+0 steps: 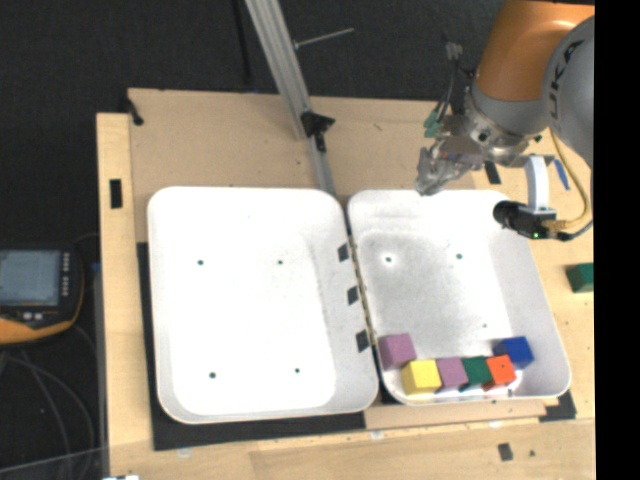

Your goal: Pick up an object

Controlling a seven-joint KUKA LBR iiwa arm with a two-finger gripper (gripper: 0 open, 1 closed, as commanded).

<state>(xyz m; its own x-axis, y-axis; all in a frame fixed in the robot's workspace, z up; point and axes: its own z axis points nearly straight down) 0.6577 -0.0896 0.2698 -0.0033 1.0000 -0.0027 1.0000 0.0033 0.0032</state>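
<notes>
Gripper [432, 180] at right bin's [530, 268] far rim, finger state unclear, blocks [455, 366] well below at near wall.

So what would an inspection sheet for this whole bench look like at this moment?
Surface: wooden bench bearing left bin and right bin.
Job's things: coloured blocks clustered along the right bin's near edge.
Clutter: green piece on the bench's right edge.
Grippers: gripper hangs over the right bin's far edge, away from the blocks.
Cables: cables on the floor, lower left.
Surroundings: handheld screen at left; slanted metal rail.
</notes>
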